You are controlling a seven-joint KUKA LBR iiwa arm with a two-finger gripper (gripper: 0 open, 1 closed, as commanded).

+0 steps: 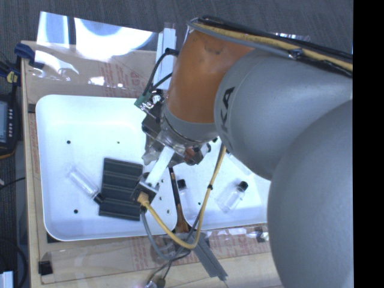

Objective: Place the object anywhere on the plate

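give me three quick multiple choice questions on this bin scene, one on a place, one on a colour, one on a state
1. Where does the dark ribbed block lie?
A. in the white bin, lower left of the arm
B. on the grey carpet outside the bench
C. on top of the arm

2. What colour is the band above the arm's wrist?
A. blue
B. orange
C. green

3. How does the clear vial with the dark cap sit?
A. standing upright
B. lying on its side on the bin floor
C. hanging from a cable

Key: 1 A, the block rests on the floor of the white bin, left of the gripper; 2 B, the band is plainly orange; 3 B, the vial lies flat, its cap pointing up and right.
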